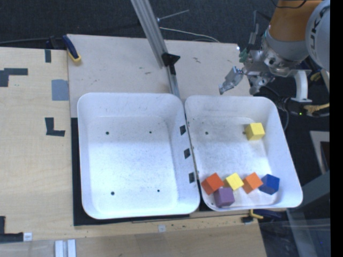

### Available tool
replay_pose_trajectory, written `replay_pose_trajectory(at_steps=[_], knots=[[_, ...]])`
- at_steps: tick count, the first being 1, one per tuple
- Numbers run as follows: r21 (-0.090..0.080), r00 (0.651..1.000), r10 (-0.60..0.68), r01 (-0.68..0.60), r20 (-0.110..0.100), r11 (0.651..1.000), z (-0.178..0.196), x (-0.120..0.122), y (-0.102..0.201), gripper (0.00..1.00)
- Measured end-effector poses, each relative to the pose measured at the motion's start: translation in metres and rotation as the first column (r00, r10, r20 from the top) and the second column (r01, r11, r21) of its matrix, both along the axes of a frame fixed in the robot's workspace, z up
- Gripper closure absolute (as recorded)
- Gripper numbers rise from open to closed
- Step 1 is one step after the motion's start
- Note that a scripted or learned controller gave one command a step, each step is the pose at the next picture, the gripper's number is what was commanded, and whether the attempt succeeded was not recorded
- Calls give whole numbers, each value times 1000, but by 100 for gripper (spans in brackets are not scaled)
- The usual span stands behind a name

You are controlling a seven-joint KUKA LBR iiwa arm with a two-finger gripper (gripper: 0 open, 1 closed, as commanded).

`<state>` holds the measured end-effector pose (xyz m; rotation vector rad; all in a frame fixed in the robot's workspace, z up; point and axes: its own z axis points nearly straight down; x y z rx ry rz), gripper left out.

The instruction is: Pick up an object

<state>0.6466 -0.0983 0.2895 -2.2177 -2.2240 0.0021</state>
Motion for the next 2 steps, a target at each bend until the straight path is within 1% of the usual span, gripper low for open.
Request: replay_pose_trajectory(at_steps=[1,2], knots=[[0,1000,0,0,-8,1000,-104,4,10,0],[-3,1000,-6,6,3,1000,-61,-5,-48,0]])
